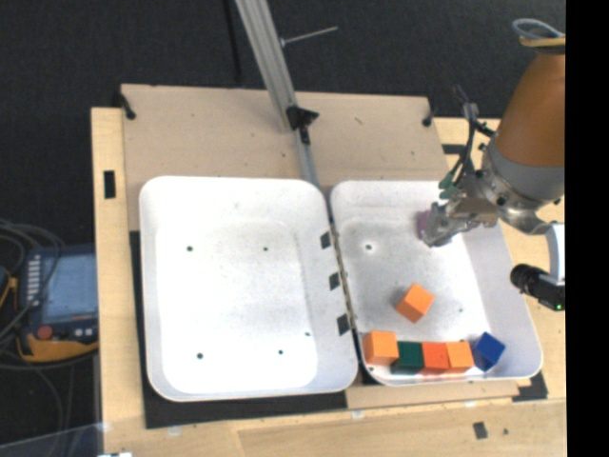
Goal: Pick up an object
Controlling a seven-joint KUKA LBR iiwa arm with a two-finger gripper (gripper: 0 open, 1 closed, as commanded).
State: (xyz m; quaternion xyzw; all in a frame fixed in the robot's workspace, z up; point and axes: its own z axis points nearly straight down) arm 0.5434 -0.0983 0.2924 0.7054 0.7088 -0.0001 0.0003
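Wooden table (pixel 238 122) under two white bins side by side: left bin (pixel 238 284) toward the left edge, right bin (pixel 381 217) toward the right edge. Grey arm (pixel 533 131) with orange band reaching in over the right bin's far right corner, gripper (pixel 440 225) low there, jaws' state impossible to tell. Mid-bin, lone orange block (pixel 415 302), tilted. Along the near rim, a touching row: orange block (pixel 382 346), green block (pixel 410 355), two orange blocks (pixel 447 355), blue block (pixel 488 349) in the near right corner.
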